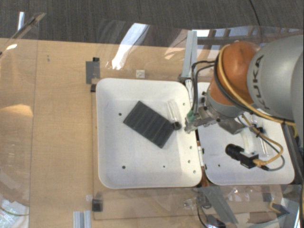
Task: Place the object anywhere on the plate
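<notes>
**Bench inventory: left bin, plate and clear object**

Item 1. Clear object: a narrow, see-through piece lying in the upper right part of the left bin. It is just above the right corner of the plate, close to it. Whether the two touch cannot be told. It rests on the bin floor, not on the plate.

Item 2. Plate: a dark grey, ribbed rectangle, lying flat and turned at an angle near the middle of the left bin. Nothing lies on it.

Item 3. Small dark bit: at the plate's right corner, between plate and gripper. It is too small to identify.

Item 4. Gripper: low over the right rim of the left bin, just right of the clear object and the plate corner. Whether it is open or closed cannot be told, and nothing is seen held in it.

Item 5. Arm: grey with an orange band, filling the upper right of the frame above the right bin.

Item 6. Bench: pale wood, bearing both white bins side by side.
</notes>
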Robot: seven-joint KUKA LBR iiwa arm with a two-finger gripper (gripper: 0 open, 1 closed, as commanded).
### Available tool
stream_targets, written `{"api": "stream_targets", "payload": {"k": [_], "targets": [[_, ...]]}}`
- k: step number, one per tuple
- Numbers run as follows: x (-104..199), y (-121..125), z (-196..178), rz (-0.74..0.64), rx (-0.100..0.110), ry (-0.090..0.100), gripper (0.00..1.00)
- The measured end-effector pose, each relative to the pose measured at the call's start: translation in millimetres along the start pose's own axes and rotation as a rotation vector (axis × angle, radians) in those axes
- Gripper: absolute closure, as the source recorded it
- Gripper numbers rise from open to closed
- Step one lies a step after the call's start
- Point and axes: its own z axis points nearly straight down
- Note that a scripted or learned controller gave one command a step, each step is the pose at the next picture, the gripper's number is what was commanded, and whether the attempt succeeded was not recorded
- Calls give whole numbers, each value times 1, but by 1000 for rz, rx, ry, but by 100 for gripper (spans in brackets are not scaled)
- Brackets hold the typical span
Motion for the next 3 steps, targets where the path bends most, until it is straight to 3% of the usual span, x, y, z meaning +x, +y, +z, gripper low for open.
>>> {"api": "stream_targets", "payload": {"k": [1,2,3], "targets": [[45,46,5,116,7,1,100],[49,60,12,38,8,0,100],[49,60,12,38,8,0,0]]}}
